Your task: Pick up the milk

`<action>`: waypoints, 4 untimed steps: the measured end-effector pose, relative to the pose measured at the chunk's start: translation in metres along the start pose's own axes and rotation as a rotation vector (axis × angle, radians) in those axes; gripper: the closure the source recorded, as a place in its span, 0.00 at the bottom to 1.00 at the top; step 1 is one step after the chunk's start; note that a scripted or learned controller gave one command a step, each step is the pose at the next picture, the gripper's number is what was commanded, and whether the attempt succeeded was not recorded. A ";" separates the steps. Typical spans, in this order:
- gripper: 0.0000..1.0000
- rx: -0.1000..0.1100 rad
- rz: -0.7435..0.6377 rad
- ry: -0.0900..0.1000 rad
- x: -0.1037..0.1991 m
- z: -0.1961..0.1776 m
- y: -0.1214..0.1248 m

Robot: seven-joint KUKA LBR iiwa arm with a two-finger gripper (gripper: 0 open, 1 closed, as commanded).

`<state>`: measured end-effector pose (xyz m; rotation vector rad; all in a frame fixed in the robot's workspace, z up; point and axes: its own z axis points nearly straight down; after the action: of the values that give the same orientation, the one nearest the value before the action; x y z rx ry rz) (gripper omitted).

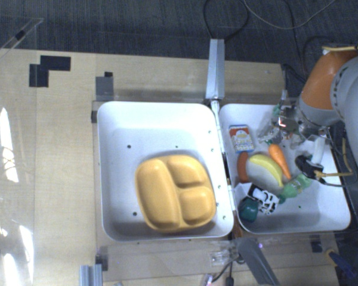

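In the right bin (340,216), cam view: the milk (264,199), a small carton w/ black-and-white cow patches, lies near the front-left corner, tipped on its side as far as I can tell. Touching or just beside a dark teal round item (248,208) on its left. A yellow-white banana-ish piece (266,168) sits right behind it, w/ an orange carrot (278,160) and a red-brown piece (243,167) packed against that. A pale green item (294,187) is just to the milk's right. A small red/white/blue pack (241,138) lies further back by the divider.

Gripper (283,126) hangs over the back of the right bin, near the rear wall, well apart from the milk. Can't tell if it's open or closed, too much clutter and glare around the tip. Nothing visibly held. Arm (331,91) w/ orange band comes in from the right; black cable (313,167) loops off the wrist area over the bin.

Progress, my read: pick not done, milk's on the bin floor, no contact. Left to do: move fwd and left across the pile, descend, grasp, lift.

In the way: banana piece and green item crowd the milk on back/right, teal thing on the left, bin wall at the front. Tight approach, decent odds of nudging neighbours or grabbing the wrong one.

Left bin (113,159): just a yellow compartment tray (174,190), irrelevant. Wooden surface (48,177) around the bins.
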<state>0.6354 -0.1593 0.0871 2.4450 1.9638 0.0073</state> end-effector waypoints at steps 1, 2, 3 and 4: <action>0.00 0.002 -0.166 0.002 -0.029 -0.001 0.040; 1.00 -0.009 -0.173 -0.002 -0.028 -0.014 0.043; 1.00 -0.003 -0.354 0.000 0.042 -0.102 0.028; 1.00 0.002 -0.487 0.001 0.022 -0.089 -0.023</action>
<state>0.6170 -0.1332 0.1763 1.8997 2.4967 0.0047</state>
